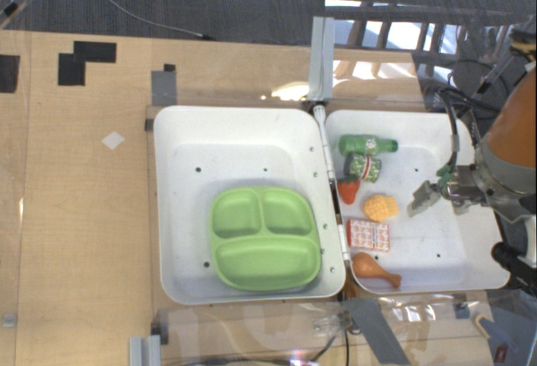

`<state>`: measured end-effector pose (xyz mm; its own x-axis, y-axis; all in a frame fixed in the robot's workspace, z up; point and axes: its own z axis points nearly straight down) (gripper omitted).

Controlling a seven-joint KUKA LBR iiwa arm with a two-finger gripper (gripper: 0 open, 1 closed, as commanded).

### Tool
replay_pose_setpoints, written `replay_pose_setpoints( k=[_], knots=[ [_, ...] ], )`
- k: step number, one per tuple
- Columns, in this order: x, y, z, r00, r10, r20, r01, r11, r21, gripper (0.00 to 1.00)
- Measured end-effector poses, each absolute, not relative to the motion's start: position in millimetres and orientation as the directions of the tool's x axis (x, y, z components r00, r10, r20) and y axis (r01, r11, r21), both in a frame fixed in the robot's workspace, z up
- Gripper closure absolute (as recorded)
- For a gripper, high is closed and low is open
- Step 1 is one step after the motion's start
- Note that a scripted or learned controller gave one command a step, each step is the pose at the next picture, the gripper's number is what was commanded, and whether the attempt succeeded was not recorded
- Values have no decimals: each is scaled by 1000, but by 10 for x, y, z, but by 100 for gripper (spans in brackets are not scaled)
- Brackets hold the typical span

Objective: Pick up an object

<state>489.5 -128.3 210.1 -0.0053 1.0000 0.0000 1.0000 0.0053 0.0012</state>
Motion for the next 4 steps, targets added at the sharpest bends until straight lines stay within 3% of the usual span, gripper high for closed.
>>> replay_pose_setpoints(
  k=[1, 2, 3, 4],
  knots=[
    [5082, -990, 1072, 52, 999, 1, 999, -52, 3, 0],
    [4944, -921, 934, -158, 987, -9, 987, 158, 25, 0],
    [5847, -899, 919, -145, 989, -5, 989, 145, 20, 0],
    [6320, -940, 900, 106, 994, 0, 994, -106, 12, 0]
  ],
)
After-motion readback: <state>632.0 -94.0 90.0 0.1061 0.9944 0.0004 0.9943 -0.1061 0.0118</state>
